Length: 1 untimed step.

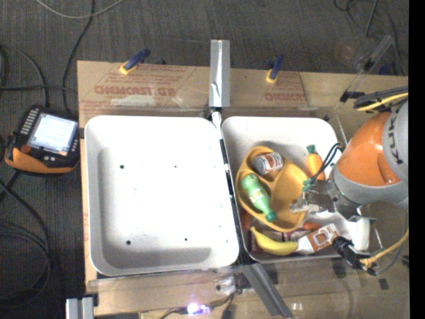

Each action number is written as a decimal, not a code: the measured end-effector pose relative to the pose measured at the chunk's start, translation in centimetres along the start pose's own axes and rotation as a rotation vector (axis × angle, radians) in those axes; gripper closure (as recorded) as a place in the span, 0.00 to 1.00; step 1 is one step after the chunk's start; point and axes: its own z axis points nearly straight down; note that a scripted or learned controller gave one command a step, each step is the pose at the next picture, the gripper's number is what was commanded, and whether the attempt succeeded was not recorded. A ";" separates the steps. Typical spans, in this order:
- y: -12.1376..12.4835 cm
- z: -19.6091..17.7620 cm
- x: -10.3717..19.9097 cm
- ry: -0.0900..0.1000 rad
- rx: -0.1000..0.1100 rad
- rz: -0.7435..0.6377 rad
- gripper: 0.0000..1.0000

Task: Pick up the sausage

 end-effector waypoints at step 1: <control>3.8 -13.7 3.5 -0.001 0.027 0.108 1.00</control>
